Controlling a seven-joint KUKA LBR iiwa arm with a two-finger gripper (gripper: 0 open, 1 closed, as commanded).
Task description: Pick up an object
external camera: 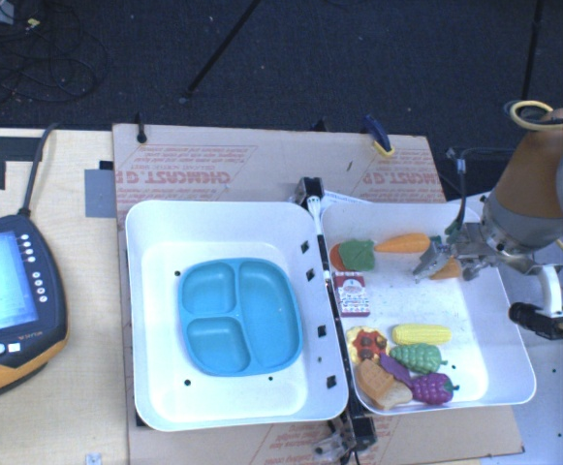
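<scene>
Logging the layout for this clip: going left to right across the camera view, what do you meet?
Handheld screen unit → blue divided plate in the left bin → red and white carton in the right bin → orange carrot → gripper → arm.

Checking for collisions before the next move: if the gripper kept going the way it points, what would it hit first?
Probably the carrot lying just left of the gripper, then the green toy; depth is unclear, so it may meet the right bin floor first.
</scene>
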